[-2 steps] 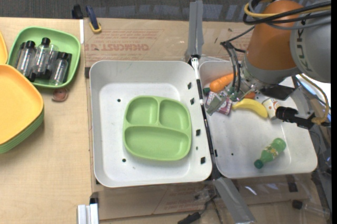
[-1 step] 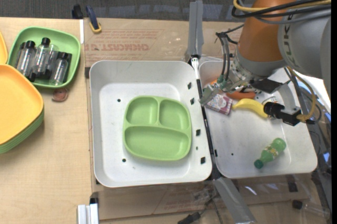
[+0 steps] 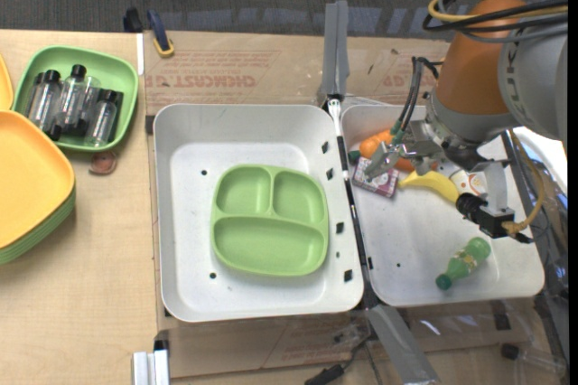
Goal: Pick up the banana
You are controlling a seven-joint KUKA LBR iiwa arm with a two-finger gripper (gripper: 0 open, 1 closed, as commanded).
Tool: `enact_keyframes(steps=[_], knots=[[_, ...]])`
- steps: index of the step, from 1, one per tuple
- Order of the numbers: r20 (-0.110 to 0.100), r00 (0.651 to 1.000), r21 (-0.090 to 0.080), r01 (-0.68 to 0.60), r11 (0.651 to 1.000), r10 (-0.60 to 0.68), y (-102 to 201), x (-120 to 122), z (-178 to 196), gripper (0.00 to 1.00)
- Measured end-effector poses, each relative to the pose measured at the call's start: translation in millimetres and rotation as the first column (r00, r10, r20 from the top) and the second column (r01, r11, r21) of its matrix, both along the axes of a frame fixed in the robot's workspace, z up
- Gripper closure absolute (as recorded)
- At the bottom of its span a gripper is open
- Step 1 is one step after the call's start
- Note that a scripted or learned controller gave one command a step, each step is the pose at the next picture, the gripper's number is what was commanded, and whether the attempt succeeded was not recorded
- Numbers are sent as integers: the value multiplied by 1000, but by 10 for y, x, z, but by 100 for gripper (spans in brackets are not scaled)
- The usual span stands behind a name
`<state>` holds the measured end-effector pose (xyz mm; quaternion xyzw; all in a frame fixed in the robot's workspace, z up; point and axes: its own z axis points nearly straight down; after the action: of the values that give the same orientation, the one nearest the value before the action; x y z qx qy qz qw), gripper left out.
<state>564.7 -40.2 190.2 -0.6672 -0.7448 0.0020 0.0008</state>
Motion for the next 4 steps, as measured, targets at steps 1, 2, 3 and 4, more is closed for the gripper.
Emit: enact_keyframes(steps=[1,2,3,4], knots=[[-1,978,0,207,978,-207,176,-564,109,0],[-1,956,-1,293,956,-293,97,-514,-1,0],[-4,956,-3,293,956,-293,87,-515,77,100],[2,969,-2,247,969,-247,336,440,1347,100]])
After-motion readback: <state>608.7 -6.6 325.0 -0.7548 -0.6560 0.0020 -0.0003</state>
